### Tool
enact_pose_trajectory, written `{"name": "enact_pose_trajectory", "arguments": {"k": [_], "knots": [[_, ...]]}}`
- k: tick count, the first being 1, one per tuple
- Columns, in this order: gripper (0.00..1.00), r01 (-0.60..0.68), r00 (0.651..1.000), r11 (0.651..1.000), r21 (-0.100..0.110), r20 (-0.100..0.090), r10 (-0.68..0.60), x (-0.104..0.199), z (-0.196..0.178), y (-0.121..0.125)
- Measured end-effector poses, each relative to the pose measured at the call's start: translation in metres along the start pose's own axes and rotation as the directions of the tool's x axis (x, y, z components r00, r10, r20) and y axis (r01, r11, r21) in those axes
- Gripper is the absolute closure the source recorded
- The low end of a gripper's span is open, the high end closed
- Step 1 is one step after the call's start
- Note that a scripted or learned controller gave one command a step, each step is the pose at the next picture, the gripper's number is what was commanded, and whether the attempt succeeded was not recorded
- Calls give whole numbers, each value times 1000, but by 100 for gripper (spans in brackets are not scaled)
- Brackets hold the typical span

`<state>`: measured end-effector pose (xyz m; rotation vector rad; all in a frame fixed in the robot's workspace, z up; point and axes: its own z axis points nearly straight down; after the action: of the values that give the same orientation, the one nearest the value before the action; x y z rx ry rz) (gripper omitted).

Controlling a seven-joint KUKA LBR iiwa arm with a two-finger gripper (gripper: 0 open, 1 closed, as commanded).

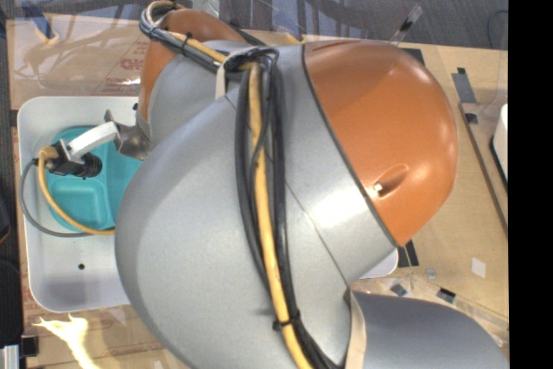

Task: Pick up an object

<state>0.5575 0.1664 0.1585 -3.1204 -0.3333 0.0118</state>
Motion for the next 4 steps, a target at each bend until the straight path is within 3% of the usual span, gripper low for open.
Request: {"name": "enact_pose_trajectory", "arguments": {"k": [1,2,3,4], "knots": [[100,11,1000,1000,-1,-5,-11,19,-10,-51],[100,3,1000,1000,-2,-3,-3,-33,-22,-61],[100,-6,1000,1000,-8,0,6,5,42,-50],[100,24,1000,1000,-3,-7,-24,87,5,-34]]}}
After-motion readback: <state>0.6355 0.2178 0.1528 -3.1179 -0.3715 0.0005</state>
